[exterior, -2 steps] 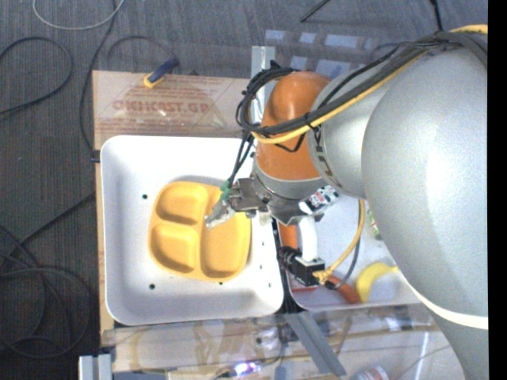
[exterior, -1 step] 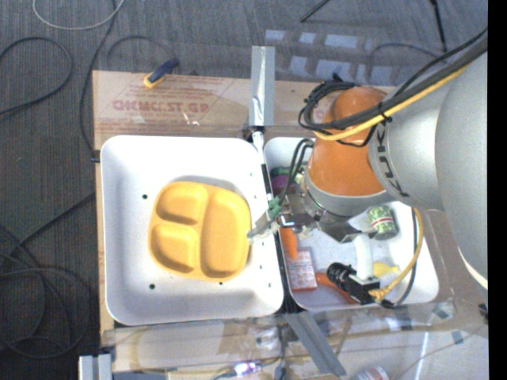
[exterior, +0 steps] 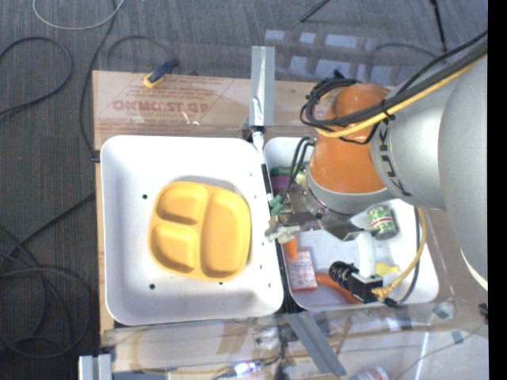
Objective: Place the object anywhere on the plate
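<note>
Reaching from right, gripper (exterior: 279, 229) over right bin (exterior: 421, 288)

Grey arm (exterior: 444, 133) reaches from right — wrist (exterior: 342, 192) apparently pointing down.

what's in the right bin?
A green-labelled can, a red-and-white packet and an orange piece show in the right bin. The arm covers its far half, hiding anything there.
</note>
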